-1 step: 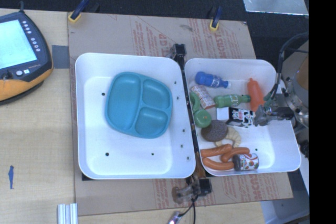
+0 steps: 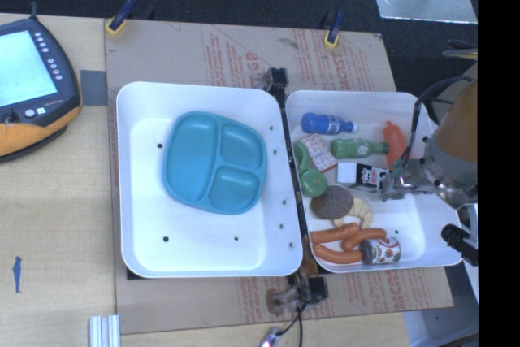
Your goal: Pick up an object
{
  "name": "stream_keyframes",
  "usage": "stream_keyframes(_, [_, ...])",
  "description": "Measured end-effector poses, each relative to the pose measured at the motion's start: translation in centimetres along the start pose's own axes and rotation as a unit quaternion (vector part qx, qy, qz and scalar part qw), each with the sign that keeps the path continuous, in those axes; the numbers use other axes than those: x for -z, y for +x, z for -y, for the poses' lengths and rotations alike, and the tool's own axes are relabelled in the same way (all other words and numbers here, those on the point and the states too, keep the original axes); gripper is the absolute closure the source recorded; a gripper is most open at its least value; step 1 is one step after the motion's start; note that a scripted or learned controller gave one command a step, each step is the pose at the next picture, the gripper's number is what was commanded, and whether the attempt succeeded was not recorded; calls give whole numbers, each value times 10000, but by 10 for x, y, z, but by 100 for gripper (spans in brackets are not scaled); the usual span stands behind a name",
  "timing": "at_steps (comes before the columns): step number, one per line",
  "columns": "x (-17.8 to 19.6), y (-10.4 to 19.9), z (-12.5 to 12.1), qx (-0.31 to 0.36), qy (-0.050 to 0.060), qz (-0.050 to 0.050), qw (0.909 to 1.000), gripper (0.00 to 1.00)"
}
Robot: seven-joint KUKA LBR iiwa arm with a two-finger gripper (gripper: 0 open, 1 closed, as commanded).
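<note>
Gripper (image 2: 396, 184) low at right of frame | grasp: cannot tell | small black-and-white box (image 2: 361, 173) just left, long axis left-right.

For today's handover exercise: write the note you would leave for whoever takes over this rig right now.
Claw: low over the right bin, by the small black-and-white box; nothing seen in its grip.
Right bin: blue bottle, green bottle, hot dog, small can, other toys.
Left bin: blue divided plate.
Done: nothing picked up.
Left: grasp one object and lift.
</note>
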State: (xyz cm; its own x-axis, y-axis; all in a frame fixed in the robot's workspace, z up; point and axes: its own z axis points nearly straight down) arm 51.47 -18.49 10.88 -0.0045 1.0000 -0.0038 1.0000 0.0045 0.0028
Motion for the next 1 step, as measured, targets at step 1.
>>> stream_keyframes(1, [-14, 56, -78, 10, -4, 2, 10000, 0])
